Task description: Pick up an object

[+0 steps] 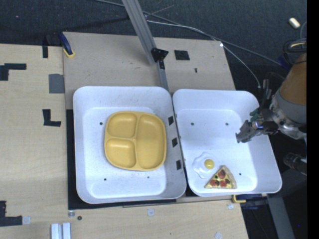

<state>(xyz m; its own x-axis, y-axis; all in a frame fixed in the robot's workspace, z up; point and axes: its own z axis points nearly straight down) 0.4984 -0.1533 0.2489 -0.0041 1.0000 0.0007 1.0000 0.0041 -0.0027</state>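
Over the right bin's (219, 101) far-right edge you see the hand (245, 134), grip state unclear; egg (204, 164) and pizza slice (221, 179) lie down-left of it.

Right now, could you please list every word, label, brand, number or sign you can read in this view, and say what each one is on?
None: no readable text stands anywhere in this view.
The yellow divided plate is plain.
The toy fried egg and toy pizza slice bear no lettering.
The black tape marks on the bench are bare shapes, not signs.
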